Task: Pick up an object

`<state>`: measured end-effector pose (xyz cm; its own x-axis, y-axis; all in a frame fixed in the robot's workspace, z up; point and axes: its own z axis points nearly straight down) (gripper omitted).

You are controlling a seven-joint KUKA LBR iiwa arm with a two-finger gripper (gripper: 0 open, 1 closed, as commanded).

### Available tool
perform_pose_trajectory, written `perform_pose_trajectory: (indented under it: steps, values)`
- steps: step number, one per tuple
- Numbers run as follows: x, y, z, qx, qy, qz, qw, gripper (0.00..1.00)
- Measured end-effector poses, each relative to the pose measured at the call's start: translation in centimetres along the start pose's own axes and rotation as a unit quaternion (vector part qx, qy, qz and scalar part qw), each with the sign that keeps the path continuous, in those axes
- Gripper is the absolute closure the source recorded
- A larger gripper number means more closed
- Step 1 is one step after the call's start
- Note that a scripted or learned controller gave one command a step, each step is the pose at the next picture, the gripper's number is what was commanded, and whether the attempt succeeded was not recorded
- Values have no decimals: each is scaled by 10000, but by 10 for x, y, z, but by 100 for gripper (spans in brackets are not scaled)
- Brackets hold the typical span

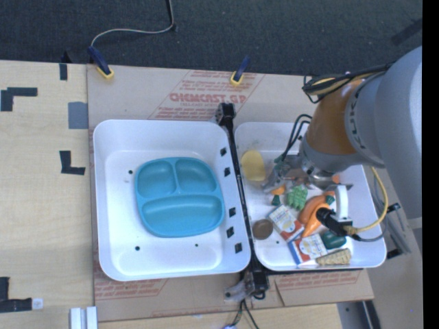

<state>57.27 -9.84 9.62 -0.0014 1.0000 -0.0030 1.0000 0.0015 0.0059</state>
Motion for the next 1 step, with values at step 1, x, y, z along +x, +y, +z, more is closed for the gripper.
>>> perform_pose_trajectory:
  steps: [1]
  values:
    - [47,25,-88,25,14,-3,10000,100]
